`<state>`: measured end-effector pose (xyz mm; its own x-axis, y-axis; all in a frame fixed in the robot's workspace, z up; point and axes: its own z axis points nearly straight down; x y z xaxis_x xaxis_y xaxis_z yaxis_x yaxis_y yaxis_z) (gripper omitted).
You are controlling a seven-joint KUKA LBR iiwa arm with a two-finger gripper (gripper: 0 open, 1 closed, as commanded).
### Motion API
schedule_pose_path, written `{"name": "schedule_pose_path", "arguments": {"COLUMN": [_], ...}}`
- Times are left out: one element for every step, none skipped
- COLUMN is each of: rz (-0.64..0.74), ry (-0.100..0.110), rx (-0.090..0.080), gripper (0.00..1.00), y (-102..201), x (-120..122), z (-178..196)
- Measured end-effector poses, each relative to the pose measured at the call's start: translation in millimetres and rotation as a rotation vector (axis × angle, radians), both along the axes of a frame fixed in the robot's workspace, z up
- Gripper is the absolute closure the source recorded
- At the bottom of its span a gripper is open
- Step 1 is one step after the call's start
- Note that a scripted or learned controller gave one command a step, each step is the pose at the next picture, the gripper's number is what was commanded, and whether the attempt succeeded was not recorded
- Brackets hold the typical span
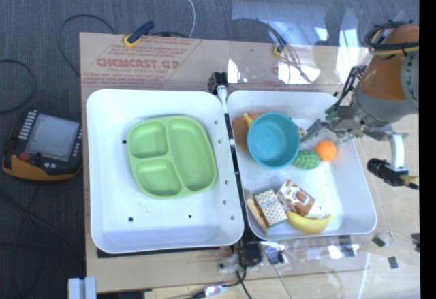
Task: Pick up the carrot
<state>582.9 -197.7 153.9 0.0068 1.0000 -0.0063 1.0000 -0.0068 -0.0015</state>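
Camera view takes in one counter carrying two white bins. The left bin holds one green divided plate with three compartments. The right bin holds everything else. One arm reaches over the right bin's far right side, and its end effector hovers just beside one blue bowl. I cannot tell whether it is released or clenched, and nothing is visibly grasped.

Next in size come one banana, two snack packets, one round orange fruit and one small green item.

What appears to be the carrot is one orange shape wedged between the bowl and the bin's left wall, partly hidden under the bowl's rim.

The step in hand looks like the approach. The end effector sits on the wrong side of the bowl, so the next move likely calls for crossing over it and descending along the wall.
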Motion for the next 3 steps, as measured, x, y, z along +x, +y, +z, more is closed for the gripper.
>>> {"name": "schedule_pose_path", "arguments": {"rz": [-0.106, -0.149, -0.146], "ry": [-0.005, 0.015, 0.004], "rx": [0.013, 0.026, 0.017], "gripper": [0.00, 0.00, 1.00], "y": [-10, -11, -12], "x": [2, 53, 56], "z": [-55, -60, -46]}}
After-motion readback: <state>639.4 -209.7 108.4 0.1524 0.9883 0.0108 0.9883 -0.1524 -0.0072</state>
